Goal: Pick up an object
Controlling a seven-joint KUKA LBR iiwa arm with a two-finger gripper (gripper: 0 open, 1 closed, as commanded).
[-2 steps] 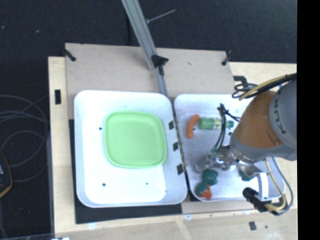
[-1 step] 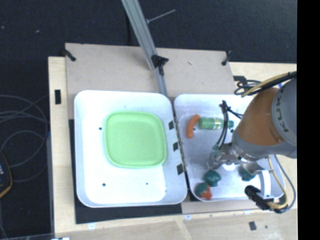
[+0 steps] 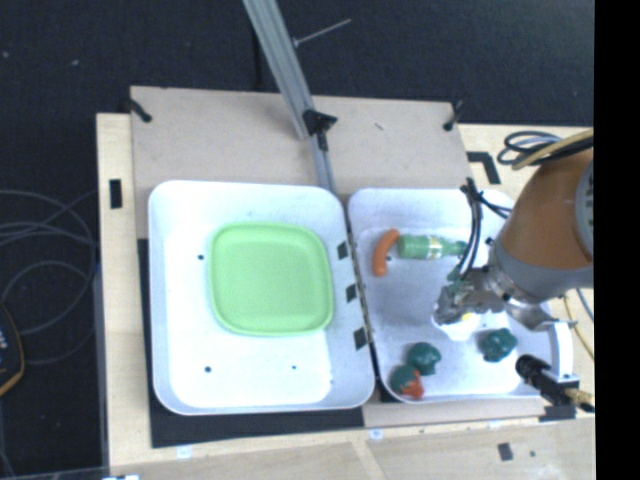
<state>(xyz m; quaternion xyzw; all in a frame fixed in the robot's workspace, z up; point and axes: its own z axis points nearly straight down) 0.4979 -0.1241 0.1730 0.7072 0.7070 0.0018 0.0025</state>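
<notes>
The right bin (image 3: 400,203) holds an orange sausage-shaped piece (image 3: 383,252) beside a small green and clear bottle (image 3: 428,247) near its back. A dark green lump (image 3: 425,357) and a smaller red and green piece (image 3: 406,379) lie near the front edge. Another teal green object (image 3: 496,344) sits at the front right. My gripper (image 3: 456,311) reaches down into the middle right of this bin, over a small white and yellow thing (image 3: 462,321). The arm's orange band (image 3: 548,218) covers the bin's right side.
The left bin (image 3: 175,298) holds a light green square plate (image 3: 270,278). A grey metal bar (image 3: 285,58) slants down from the top to the divider between the bins. Cables (image 3: 525,146) lie at the upper right of the bench.
</notes>
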